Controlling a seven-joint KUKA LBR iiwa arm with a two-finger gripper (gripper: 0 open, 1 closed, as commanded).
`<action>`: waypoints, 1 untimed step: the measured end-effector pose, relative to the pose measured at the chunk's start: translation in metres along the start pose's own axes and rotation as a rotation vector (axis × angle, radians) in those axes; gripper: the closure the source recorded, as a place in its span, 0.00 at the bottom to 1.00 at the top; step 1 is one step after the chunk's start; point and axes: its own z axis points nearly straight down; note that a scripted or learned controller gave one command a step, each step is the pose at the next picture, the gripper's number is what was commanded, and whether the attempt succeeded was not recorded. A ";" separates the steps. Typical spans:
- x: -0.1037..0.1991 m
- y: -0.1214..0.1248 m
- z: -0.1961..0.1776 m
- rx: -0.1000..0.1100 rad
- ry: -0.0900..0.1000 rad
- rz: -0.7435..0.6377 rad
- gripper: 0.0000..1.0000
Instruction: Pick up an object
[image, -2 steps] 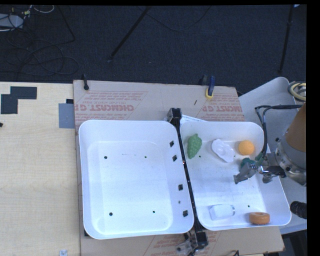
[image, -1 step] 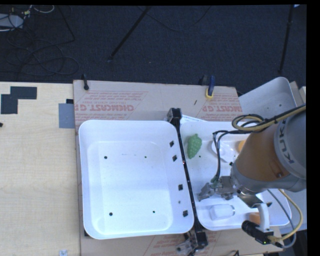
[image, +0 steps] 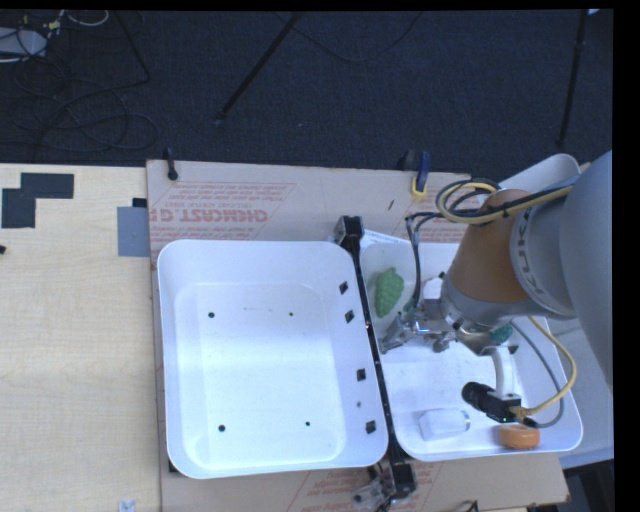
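Arm reaches into right bin from right. Pincer low over bin floor near divider; spread of pincer: cannot tell. Green object just up-left of pincer, long axis roughly vertical in view. White block and orange object farther, below-right.

The grey arm reaches in from the right, its orange band tilted downward. The end effector sits low, left of the band, over the right bin.
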 end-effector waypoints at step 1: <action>-0.022 0.080 -0.001 -0.001 -0.001 0.000 0.00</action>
